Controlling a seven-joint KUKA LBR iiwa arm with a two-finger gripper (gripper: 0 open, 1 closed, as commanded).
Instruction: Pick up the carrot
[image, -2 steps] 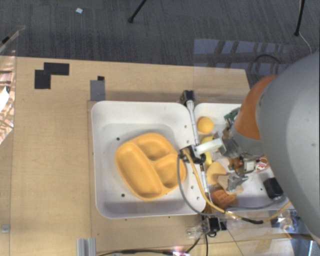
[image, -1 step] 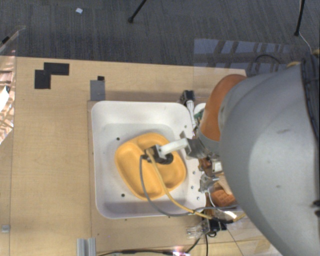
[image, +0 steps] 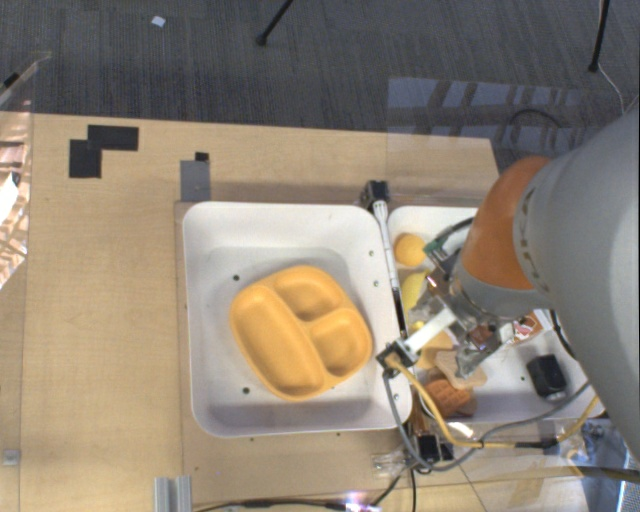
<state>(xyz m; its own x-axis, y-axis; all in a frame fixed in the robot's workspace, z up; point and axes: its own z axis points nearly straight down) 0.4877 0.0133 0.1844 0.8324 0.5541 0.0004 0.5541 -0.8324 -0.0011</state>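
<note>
Reaching into the right bin (image: 520, 395), the gripper (image: 462, 350) hides the carrot's direction; finger state unclear.

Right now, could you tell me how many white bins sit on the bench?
2: the left bin holds the yellow tray; the right bin lies partly hidden under the arm.
</note>
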